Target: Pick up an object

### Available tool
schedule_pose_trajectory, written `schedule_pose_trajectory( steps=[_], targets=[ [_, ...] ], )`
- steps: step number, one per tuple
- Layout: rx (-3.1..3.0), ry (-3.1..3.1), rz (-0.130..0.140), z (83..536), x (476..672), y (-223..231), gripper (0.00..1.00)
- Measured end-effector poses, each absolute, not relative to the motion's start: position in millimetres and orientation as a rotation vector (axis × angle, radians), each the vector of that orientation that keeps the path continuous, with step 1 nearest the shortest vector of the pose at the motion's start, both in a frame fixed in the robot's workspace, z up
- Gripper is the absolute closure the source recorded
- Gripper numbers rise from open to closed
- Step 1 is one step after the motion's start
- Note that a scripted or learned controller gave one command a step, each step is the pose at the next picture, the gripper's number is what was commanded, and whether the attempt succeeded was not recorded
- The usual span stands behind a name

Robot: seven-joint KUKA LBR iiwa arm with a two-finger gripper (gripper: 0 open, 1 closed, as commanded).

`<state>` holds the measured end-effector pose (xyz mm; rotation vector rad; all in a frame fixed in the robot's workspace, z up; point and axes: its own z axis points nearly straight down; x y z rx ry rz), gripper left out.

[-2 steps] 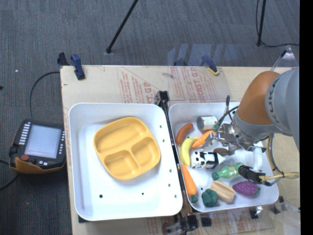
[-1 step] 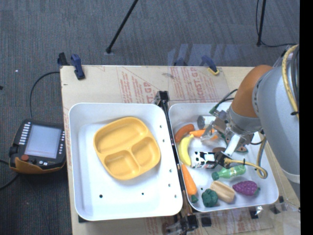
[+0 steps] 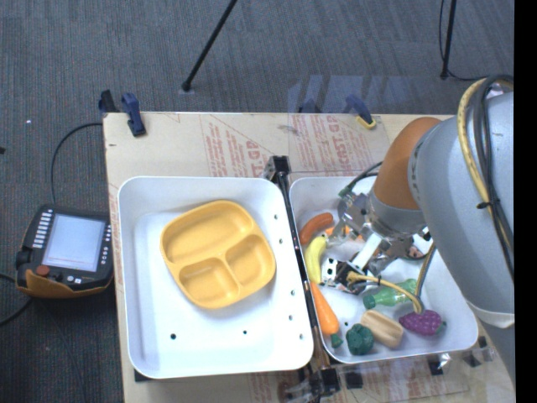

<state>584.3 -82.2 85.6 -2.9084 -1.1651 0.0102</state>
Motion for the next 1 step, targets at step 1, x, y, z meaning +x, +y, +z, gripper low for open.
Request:
schedule_pose_trajectory(
  steps=[1],
  targets=[
    [-3.01,-0.88,0.007,86.4,600.2,-84.1,0.0]
  ],
)
